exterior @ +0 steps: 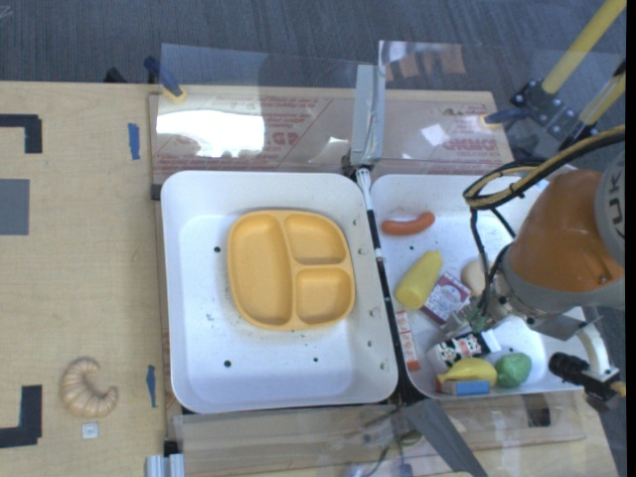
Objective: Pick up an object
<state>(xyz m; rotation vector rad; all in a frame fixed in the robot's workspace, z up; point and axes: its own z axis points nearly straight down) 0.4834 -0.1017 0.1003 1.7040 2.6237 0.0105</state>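
Note:
The right bin (452,199) holds several small objects. An orange-red sausage (408,224) lies near its back, and a yellow bottle-shaped item (418,278) sits in the middle. A dark red packet (446,297) rests beside the bottle. Near the front are a yellow banana (468,370), a green round item (513,369) and a small black-and-white item (460,347). My gripper (479,316) hangs low over the bin, between the packet and the black-and-white item. The orange-banded wrist (566,238) hides the bin's right part.
The left bin (199,356) carries a yellow divided plate (290,267). A croissant (87,387) lies on the wooden bench at the far left. Cables (497,182) loop above the right bin, and clear panels (298,117) stand behind both bins.

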